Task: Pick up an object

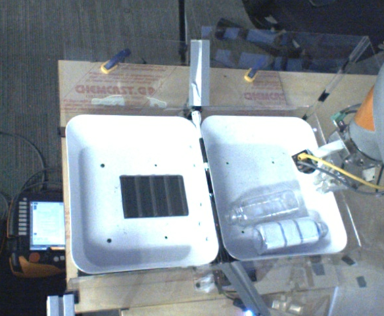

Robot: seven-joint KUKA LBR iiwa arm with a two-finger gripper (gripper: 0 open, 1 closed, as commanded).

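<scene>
clear crinkled bottle beside ribbed pale bottle, right bin; gripper state unreadable

The bottle is clear, glossy plastic — the left bin smooth white, its ribbed pad matt black.

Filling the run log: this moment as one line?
gripper: at right bin rim | right bin: clear bottle, pale ribbed bottle | left bin: dark ribbed panel

Right bin is open at back; clear bottle and pale bottle, perhaps touching, crowd its front.
</scene>
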